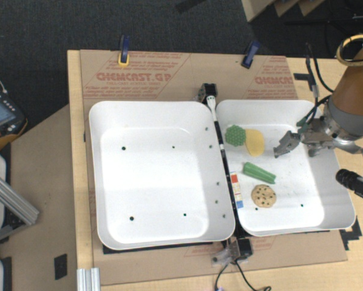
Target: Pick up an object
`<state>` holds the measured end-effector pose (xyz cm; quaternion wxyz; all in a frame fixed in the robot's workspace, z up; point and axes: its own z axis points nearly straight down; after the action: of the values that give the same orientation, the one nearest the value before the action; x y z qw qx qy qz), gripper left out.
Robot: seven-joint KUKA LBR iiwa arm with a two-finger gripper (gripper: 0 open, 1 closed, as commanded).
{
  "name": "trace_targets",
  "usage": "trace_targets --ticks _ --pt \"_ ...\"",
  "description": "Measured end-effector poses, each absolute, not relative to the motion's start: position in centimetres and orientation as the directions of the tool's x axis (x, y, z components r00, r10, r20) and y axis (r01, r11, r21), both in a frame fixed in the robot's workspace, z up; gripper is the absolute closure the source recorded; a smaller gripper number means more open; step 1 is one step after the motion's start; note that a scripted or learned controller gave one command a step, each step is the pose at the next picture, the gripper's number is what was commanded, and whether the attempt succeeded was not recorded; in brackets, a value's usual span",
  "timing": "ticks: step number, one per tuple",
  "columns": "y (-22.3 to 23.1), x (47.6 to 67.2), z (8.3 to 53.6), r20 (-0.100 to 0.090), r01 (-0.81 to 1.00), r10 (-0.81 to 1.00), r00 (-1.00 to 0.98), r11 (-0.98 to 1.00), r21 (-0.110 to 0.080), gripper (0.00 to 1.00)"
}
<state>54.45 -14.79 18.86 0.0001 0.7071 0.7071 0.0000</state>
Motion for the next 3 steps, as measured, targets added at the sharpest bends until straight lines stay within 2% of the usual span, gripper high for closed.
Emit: trace_targets --ticks 1,2,3 --pt "-16.2 47.5 17.9 0.002 1.000 1.000 0.005 -0.005 -0.007 0.00" --pt "-20.1 48.1 37.0 -0.010 1.000 1.000 0.001 -0.001 0.020 0.00" --pt "-19.8 48.0 37.1 -0.004 1.000 1.000 -0.001 0.001 0.006 1.00"
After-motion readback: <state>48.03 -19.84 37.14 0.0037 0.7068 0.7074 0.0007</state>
